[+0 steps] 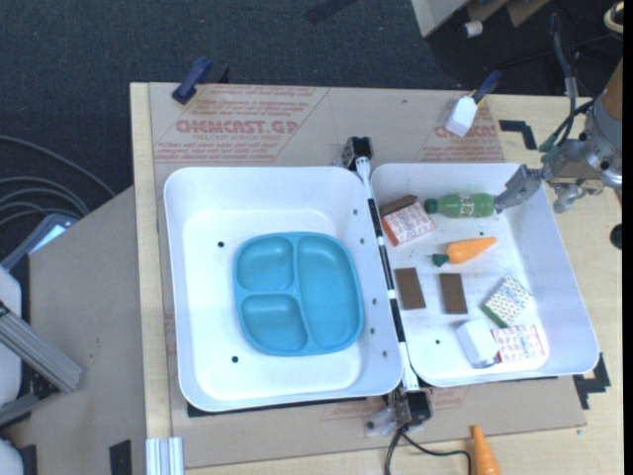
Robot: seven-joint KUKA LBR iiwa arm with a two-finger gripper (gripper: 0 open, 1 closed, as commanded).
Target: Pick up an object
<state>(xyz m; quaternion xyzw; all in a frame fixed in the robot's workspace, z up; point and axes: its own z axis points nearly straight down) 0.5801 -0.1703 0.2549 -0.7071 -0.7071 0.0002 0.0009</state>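
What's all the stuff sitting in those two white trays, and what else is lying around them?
Left bin: one, white, left half of the bench.
Divided plate: one, blue, three compartments, middle of the left bin.
Right bin: one, white, beside the left bin.
Bottle: one, green, lying at the right bin's far side.
Red-and-white box: one, right bin, far left corner.
Toy carrot: one, orange with green end, centre of the right bin.
Brown bars: two, flat, side by side below the carrot.
Patterned packets: two, near right corner.
White block: one, near edge.
Gripper: one, grey, over the right bin's far right edge, by the bottle.
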